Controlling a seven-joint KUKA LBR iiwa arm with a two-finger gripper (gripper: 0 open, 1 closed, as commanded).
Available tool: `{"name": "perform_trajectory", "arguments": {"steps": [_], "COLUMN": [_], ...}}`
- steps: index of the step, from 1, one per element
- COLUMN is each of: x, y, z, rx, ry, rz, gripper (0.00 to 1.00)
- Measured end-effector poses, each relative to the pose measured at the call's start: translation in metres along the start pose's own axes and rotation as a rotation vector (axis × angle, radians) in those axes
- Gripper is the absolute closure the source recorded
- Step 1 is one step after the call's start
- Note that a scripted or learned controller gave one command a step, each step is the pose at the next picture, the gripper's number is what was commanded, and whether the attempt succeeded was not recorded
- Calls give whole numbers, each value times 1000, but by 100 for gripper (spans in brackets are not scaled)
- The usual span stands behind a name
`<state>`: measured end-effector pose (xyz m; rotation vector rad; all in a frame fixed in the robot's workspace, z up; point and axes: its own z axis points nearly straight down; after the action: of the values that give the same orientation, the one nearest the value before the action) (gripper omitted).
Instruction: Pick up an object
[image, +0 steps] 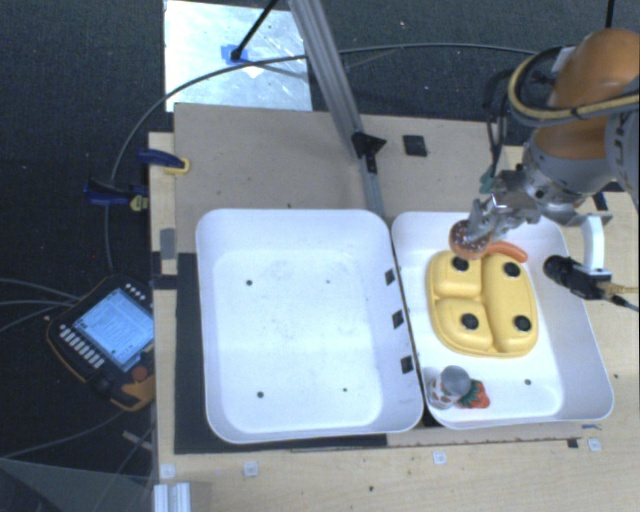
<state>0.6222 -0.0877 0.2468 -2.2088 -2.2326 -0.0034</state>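
While the arm reaches in from the right, the gripper (487, 222) sits low over the far edge of the right bin (575, 385), just at the far-left corner of the yellow four-compartment tray (484, 300). A small brownish ring-like object (466, 238) lies right under the fingertips, and an orange strip-like item (506, 249) pokes out just to its right; both lie at the tray's far rim. Can't tell whether the pincer is spread or pinching, since the wrist hides the tips from this slanted top view, so no grasp can be claimed. Likely target is the brownish ring, since the gripper is lined up directly over it. The tray fills most of the right bin's middle, its dark-dotted compartments facing up, which crowds small items toward the walls. A little cluster with a grey round piece (455, 379) and red-orange bits sits in the near-left corner of that bin, well apart from the gripper. The left bin (215, 250) lies beside it, touching along the shared middle edge. Risk: fingers may catch the tray rim instead of the ring.
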Motion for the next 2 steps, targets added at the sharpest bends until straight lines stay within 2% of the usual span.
{"name": "perform_trajectory", "arguments": {"steps": [1, 2], "x": [52, 103], "y": [-3, -3], "z": [14, 6], "rx": [-1, -2], "ry": [0, 0], "rz": [1, 0], "gripper": [100, 100]}}
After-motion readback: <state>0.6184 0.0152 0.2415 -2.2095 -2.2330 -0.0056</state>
